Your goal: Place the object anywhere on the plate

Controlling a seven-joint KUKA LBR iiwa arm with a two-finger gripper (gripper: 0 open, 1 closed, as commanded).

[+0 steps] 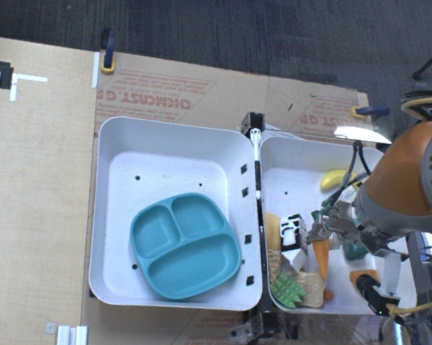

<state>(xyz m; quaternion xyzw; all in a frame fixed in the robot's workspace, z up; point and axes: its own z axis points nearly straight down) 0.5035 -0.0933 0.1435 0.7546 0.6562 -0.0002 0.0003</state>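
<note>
A teal plate (185, 244) with three compartments lies in the left white bin (124, 156), with nothing on it. The gripper (324, 230) hangs low over the middle of the right bin (303, 167), under the orange band of the arm (403, 179). Right below and beside it lie an orange carrot-shaped piece (320, 260), a black-and-white object (292, 230) and a yellow block (273, 231). The arm hides part of the pile.
More items lie in the right bin: a yellow banana-like piece (332, 179) at the back, a green leafy piece (287, 291) and a tan piece (310, 284) at the front, and an orange piece (362, 278) at the right. The divider (255, 204) separates the bins.
</note>
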